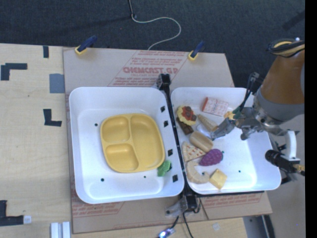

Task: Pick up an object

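Yellow cheese wedge [217,178] is sitting nearest you at the front of the right bin [257,180], touching a pale curved biscuit-like piece [196,174]; purple grapes [211,157] and a waffle slice [191,151] are lying just behind. You're looking at toy food bunched against the bin's left wall, so I'd guess it's loose from drops, not arranged. Next back, the bread roll [201,141] is the likely target: it's lying flat, long axis running diagonally from upper left to lower right in view, far end pointing at a burger-like piece [186,115]. The gripper [221,129] is hovering just right of the roll's far end, tilted down toward it; I cannot tell whether it's spread or pressed together, nothing is visibly pinched. Farther back, a pink card [214,105] is lying flat. Over in the left bin [84,100], a yellow divided tray [132,142] is sitting centred, green scrap [164,168] at its corner.
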Robot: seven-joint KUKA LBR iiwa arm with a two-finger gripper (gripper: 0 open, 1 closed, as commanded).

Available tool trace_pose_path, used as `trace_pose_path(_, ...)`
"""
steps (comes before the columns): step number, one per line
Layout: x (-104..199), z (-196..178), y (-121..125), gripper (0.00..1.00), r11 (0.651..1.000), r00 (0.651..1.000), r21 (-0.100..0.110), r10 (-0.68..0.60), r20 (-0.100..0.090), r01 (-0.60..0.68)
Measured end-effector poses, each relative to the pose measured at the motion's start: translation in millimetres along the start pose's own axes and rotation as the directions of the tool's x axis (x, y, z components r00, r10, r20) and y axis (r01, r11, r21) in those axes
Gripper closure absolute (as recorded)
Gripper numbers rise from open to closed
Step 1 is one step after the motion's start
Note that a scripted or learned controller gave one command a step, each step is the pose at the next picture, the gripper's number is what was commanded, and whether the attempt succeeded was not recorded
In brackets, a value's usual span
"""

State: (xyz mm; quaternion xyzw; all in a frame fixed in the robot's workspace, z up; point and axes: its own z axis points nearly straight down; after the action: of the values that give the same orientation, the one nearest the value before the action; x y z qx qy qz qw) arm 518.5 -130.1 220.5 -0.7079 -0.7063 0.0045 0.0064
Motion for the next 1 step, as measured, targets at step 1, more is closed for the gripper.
trace_pose_path(1,0.3,-6.8,2.6,0.0,1.0,1.0,-0.013,-0.004,0.002,0.004)
